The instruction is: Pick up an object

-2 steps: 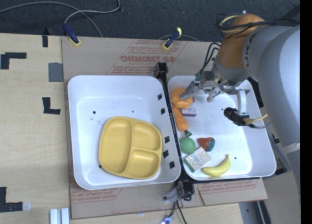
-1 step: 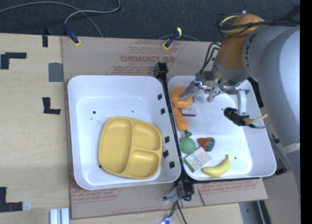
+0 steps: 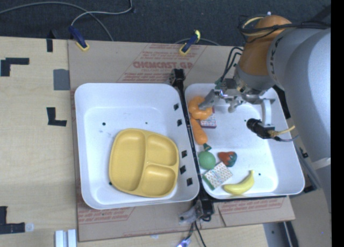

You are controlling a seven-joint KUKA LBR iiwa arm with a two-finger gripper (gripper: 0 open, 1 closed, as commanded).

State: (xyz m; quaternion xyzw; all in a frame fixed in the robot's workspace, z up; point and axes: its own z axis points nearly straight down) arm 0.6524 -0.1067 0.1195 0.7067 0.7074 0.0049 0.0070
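The right bin [image 3: 279, 179] holds several small objects. An orange lumpy toy [image 3: 198, 110] lies at its upper left, with a small box [image 3: 209, 123] and an orange carrot-like piece [image 3: 200, 134] just below it. Lower down are a green ball [image 3: 206, 159], a red strawberry-like toy [image 3: 228, 158], a patterned packet [image 3: 217, 175] and a yellow banana [image 3: 239, 183]. My gripper [image 3: 219, 103] hangs over the bin's upper part, just right of the orange toy. It looks open, with nothing between its fingers. One fingertip [image 3: 207, 100] is close to the orange toy.
The left bin [image 3: 91, 106] holds a yellow divided plate [image 3: 144, 162]. The grey arm [image 3: 301, 63] covers the right bin's upper right corner. A black cable connector [image 3: 258, 128] hangs over the bin's middle right. Clamps sit on the cardboard behind the bins.
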